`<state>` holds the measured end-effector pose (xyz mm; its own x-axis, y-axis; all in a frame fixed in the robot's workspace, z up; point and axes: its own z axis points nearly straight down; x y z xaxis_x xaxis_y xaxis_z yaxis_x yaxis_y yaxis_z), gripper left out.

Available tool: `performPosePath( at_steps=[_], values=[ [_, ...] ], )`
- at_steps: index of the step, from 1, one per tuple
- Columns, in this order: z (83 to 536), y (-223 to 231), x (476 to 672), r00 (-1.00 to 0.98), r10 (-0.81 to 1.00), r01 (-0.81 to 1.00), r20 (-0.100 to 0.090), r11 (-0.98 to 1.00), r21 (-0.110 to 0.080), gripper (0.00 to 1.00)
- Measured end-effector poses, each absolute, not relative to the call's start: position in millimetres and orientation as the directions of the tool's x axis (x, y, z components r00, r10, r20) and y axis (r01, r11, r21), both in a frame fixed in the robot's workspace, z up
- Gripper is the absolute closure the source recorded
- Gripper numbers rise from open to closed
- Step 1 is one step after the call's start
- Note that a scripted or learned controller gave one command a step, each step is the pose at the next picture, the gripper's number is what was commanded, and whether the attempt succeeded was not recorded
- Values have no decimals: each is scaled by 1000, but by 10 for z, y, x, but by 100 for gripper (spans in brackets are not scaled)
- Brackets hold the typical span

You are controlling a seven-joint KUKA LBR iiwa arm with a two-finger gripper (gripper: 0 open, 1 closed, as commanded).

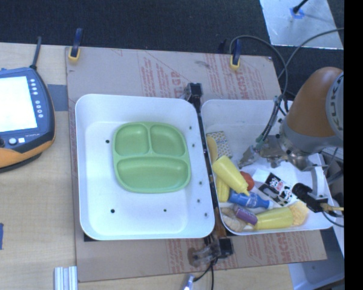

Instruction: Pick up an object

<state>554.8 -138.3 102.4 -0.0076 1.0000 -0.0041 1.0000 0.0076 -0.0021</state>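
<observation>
Objects for picking lie heaped in the right bin (230, 110), toward its near and left side: a yellow squeeze bottle (231, 172) slanting across the pile, a blue marker-like tube (249, 199) just below it, a long yellow piece (278, 217) along the near wall, a small red item (247, 179) beside the bottle, and a black-and-white patterned piece (276, 186) further right. The left bin (94, 162) holds a green divided plate (151, 157), lying flat near its middle. The arm (317, 110) — grey with an orange band — reaches in from the right over the right bin, and its end effector (260, 153) sits low near the bin's centre, just above and to the right of the yellow bottle; whether its fingers are apart or closed, I cannot tell, and nothing is visibly between them. A tablet-like pendant (15, 116) rests on the tabletop (30, 222) to the far left, well apart from both bins.
</observation>
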Motion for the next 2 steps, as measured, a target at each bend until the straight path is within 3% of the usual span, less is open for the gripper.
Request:
performPosePath(
  at_steps=[1,2],
  values=[
    [917,-1409,5435,-4,1000,1000,0,4,-4,0],
    [917,-1657,5166,-6,1000,1000,-1,6,-3,0]
  ],
)
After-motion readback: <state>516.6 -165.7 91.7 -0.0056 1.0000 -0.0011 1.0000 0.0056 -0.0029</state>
